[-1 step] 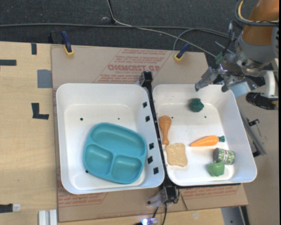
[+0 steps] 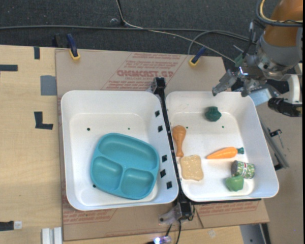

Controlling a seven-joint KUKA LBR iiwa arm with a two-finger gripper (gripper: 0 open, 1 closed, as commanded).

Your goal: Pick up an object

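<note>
The right bin holds several toy foods: a dark green lump at the back, a tan drumstick by the left wall, a slice of toast, an orange carrot, a small can and a green piece at the front right. My gripper hangs above the bin's back right rim, up and to the right of the green lump. Its fingers are spread open and hold nothing.
A teal divided plate lies in the left bin. A black divider runs between the bins. Clamps and cables sit along the cardboard's far edge.
</note>
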